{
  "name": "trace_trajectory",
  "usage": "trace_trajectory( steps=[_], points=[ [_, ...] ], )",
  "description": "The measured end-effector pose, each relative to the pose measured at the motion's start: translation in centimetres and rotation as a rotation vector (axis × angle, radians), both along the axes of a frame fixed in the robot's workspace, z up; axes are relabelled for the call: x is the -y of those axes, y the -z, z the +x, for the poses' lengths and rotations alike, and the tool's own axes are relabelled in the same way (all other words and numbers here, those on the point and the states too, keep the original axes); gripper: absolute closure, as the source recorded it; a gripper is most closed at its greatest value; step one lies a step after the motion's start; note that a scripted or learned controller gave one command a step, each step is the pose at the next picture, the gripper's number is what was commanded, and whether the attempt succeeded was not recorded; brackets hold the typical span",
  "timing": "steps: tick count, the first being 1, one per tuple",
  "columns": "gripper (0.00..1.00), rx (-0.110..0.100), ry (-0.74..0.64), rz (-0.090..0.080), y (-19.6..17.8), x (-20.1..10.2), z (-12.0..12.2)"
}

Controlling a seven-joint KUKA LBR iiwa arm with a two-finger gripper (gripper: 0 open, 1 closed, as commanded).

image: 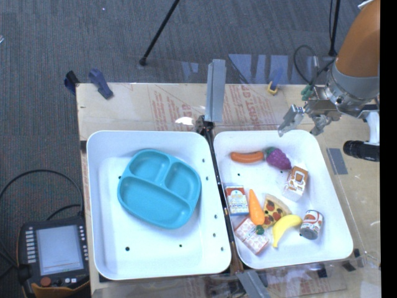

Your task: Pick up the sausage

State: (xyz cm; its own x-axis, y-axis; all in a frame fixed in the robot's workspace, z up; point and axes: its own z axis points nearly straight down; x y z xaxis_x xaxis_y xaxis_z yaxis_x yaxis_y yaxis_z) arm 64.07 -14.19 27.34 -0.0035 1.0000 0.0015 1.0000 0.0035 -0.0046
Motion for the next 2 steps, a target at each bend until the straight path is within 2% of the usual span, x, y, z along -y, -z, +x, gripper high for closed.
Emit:
trace_trajectory(
  steps=[1, 2],
  points=[
    [0.0, -0.002, 0.051, 0.0, 14.0, -4.2, 0.3],
    [0.0, -0.001, 0.033, -0.001, 18.9, -5.5, 0.3]
  ],
)
